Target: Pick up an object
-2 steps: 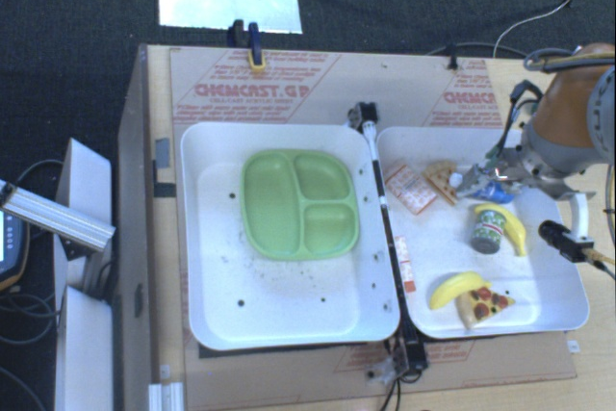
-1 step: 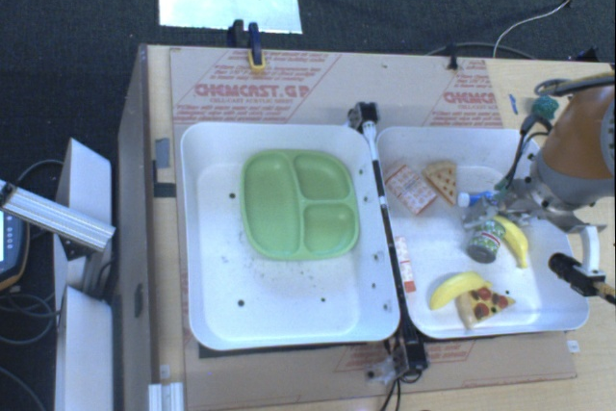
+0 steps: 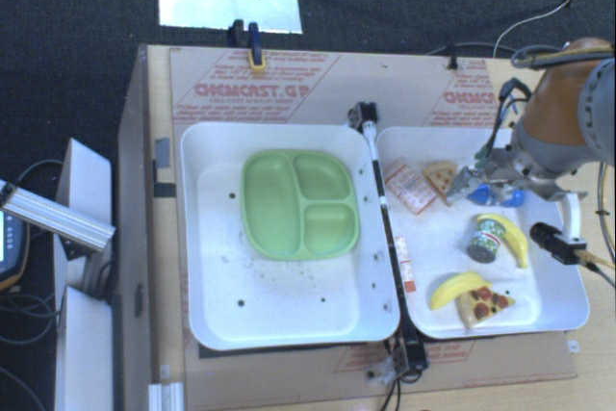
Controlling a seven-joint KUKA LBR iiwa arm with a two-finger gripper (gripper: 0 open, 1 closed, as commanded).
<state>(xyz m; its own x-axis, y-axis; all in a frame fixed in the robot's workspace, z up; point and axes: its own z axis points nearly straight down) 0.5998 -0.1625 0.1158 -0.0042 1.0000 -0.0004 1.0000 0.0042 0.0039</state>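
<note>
My gripper [image 3: 478,180] is low over the far part of the right bin [image 3: 568,303], coming in from the right under the orange band. It sits just beside a small blue object [image 3: 500,198], which the wrist partly hides. A tan toast slice [image 3: 442,176] and a pink-patterned packet [image 3: 409,189] lie just left of it. Nearer the front are a small green-labelled can [image 3: 486,240], a banana [image 3: 516,237] touching the can, a second banana [image 3: 453,288] and a pizza slice [image 3: 484,304].
The left bin [image 3: 221,303] holds a green divided plate [image 3: 296,204]. A black bar [image 3: 383,207] runs along the divide between the two bins. A black fitting with cable [image 3: 556,244] sits at the right bin's right rim.
</note>
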